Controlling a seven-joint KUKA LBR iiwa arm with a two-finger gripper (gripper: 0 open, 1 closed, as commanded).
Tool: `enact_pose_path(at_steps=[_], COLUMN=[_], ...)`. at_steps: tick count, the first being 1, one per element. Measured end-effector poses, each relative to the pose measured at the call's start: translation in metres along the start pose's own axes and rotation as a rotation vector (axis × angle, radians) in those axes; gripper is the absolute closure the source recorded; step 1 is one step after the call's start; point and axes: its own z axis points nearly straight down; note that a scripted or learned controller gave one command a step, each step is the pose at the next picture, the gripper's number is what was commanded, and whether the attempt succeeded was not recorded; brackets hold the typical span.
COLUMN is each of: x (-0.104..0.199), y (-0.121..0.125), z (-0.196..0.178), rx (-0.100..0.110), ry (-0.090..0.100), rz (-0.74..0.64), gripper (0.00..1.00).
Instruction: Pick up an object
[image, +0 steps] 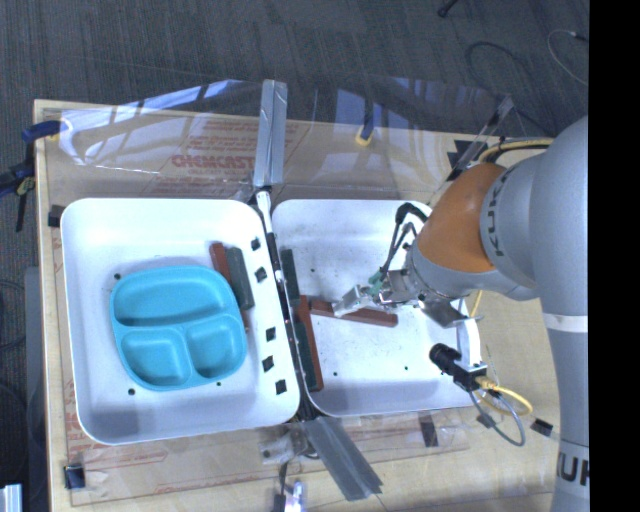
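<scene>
Arm (540, 230): cut off by the right picture edge. Gripper (362, 296): too small and blurred for the finger state to be told. Right bin (340, 225): right rim hidden by the arm. Brown stick (352, 313): partly covered by the gripper.

The floor (150, 50) is dark grey carpet with thin lines in it. On it stands a light wooden bench (400, 460) with red printing on its top. A clear plastic sheet (180, 130) lies over the back part of the bench and shines a little in the light. Thin black cables (490, 55) curl on the floor near the top right.
</scene>
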Motion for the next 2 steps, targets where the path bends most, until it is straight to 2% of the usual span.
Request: enact_pose_path(at_steps=[1, 2], x=[0.0091, 0.0115], y=[0.0028, 0.0050], z=[0.0001, -0.0078], rx=[0.001, 0.002], ry=[-0.001, 0.004], rz=[-0.001, -0.009], gripper=[0.00, 1.00])
